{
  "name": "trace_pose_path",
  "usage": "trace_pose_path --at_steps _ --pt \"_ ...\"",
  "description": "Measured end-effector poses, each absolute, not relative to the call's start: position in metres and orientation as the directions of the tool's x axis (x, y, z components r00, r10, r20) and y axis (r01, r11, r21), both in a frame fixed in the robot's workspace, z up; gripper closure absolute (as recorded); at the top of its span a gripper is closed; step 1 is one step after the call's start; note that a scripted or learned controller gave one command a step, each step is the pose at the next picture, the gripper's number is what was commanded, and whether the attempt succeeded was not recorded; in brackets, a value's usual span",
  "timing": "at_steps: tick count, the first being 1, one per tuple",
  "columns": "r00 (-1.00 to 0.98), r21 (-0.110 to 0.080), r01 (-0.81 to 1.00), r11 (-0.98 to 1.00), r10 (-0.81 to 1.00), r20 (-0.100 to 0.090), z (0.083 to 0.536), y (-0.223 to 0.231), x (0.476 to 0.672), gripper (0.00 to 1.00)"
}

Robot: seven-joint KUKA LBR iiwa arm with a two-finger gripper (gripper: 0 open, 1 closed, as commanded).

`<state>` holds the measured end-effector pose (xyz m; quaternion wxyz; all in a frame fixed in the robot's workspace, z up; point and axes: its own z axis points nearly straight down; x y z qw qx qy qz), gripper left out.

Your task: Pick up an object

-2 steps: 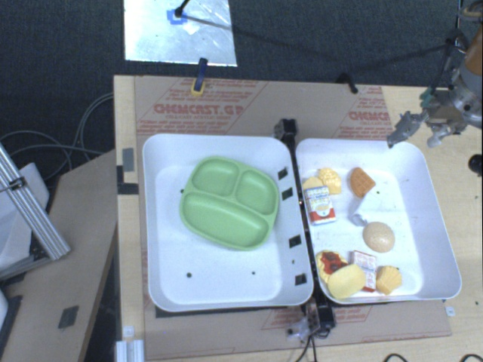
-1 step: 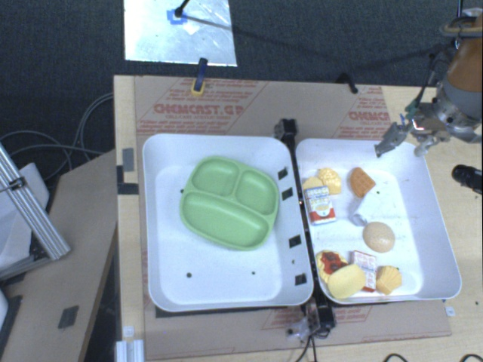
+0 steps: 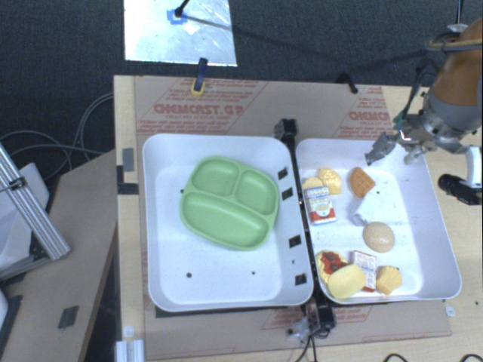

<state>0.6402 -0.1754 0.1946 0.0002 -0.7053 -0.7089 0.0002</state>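
Note:
The right white bin (image 3: pixel 423 225) holds several toy foods: a yellow piece (image 3: pixel 330 177), an orange-brown bread piece (image 3: pixel 361 181), a red and white carton (image 3: pixel 321 204), a small grey piece (image 3: pixel 359 219), a beige egg-shaped item (image 3: pixel 379 237), a red and yellow item (image 3: pixel 333 263), a yellow lemon shape (image 3: pixel 346 281), a small red-white packet (image 3: pixel 366 262) and a yellow piece (image 3: pixel 388 279). My gripper (image 3: pixel 395 148) hangs over the bin's far right corner, above and right of the bread piece. Its fingers are spread open, with nothing between them.
The left white bin (image 3: pixel 170 277) holds a green divided plate (image 3: pixel 229 201). A black divider with clips (image 3: pixel 296 202) runs between the bins. A shiny sheet (image 3: pixel 179 21) lies at the back of the bench, and cables run on the left.

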Motion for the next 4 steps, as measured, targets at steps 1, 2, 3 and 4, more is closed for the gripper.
trace_pose_path --at_steps 1,2,3,4 --pt "-0.002 -0.002 1.0 0.002 1.0 0.001 0.134 -0.174 0.635 0.0" --pt "-0.002 -0.002 1.0 0.002 1.0 0.001 0.082 -0.173 0.635 0.0" --pt "-0.003 0.006 1.0 0.003 1.0 -0.001 0.096 -0.173 0.637 1.0" --pt "-0.002 0.008 1.0 0.002 1.0 -0.002 0.153 -0.182 0.644 1.0"
